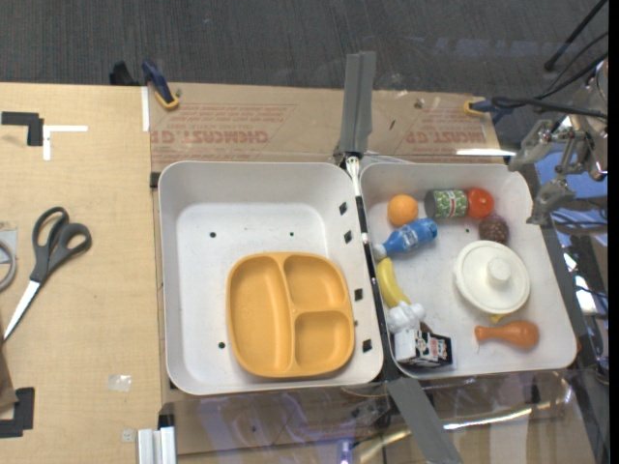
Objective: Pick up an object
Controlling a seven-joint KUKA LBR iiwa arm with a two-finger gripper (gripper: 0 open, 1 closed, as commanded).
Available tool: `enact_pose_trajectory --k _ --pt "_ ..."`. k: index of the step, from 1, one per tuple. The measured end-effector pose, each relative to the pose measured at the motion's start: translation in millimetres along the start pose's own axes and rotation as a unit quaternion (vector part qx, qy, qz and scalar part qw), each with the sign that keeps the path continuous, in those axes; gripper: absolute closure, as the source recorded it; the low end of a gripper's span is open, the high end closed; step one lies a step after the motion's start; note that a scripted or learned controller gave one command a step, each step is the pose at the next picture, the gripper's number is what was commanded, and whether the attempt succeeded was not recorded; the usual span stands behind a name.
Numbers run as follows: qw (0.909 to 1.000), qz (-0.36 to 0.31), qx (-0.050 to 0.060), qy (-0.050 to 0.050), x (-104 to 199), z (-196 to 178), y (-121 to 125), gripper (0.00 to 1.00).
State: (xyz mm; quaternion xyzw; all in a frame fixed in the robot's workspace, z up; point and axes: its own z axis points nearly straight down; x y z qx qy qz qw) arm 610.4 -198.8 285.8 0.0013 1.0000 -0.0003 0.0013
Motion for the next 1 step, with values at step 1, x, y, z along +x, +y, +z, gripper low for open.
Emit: enact_pose_trajectory --k 1 --pt "0.9994 0.034 0.0 -0.001 -44.3 91.4 2.0 0.0"
